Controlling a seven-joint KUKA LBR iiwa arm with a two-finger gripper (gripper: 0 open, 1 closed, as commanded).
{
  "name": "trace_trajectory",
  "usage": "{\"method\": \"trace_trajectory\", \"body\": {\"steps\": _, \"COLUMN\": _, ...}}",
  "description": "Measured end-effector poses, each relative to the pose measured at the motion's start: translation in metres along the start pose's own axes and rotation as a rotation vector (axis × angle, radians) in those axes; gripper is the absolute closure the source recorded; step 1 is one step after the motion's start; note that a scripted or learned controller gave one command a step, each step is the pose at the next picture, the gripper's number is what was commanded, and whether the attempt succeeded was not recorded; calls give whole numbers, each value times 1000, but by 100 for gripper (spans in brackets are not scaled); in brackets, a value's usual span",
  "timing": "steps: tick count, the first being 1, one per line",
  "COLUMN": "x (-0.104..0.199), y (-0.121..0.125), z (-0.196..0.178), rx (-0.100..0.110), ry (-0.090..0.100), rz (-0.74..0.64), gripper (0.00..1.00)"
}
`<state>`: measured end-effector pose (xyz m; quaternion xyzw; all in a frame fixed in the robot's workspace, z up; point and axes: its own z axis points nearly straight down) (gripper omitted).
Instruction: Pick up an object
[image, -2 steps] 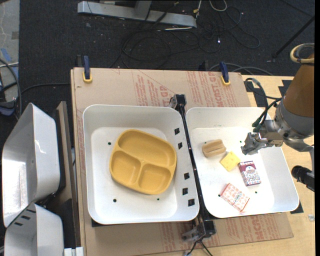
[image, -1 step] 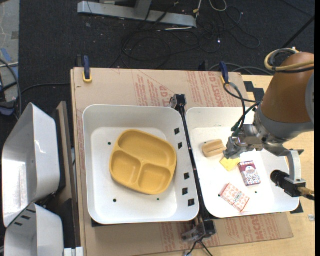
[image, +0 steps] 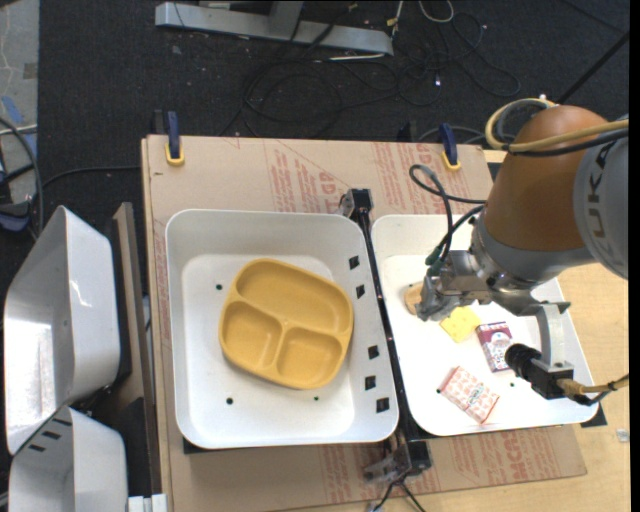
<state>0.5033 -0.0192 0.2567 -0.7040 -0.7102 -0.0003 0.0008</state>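
Gripper (image: 428, 303) is down low in the right bin (image: 400, 235), working the near-left corner of the pile. Whether the fingers are apart or together, I cannot tell from this angle; the wrist housing sits right over them. Just off the tip there's a small tan piece (image: 412, 296), touching or nearly so, and just to the other side lies a yellow block (image: 460, 324). Nothing can be seen held, so I'd call this the closing-in stage, grasp not yet made.

To do it well, I'd say pick one target and commit. The tan piece is close to the bin's left wall, so the fingers need room on both sides of it or they may just shove it against the wall. The yellow block lies flatter and freer, probably the easier take. Come straight down, close, then lift straight up.

Other candidates: a pink box (image: 494, 345) near the block, and a red-patterned packet (image: 469, 392) further toward the near rim, well apart from the tip.

Moving outward, the wrist is bent down steeply, the big orange band (image: 545, 185) looming above it, arm reaching in from the right. The left bin (image: 190, 300) holds a yellow tray (image: 286, 322).
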Motion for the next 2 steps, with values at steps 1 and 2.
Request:
{"method": "trace_trajectory", "body": {"steps": 1, "x": 52, "y": 8, "z": 17, "rx": 2, "ry": 0, "rz": 0, "gripper": 100}}
{"method": "trace_trajectory", "body": {"steps": 2, "x": 103, "y": 15, "z": 30, "rx": 1, "ry": -1, "rz": 0, "gripper": 100}}
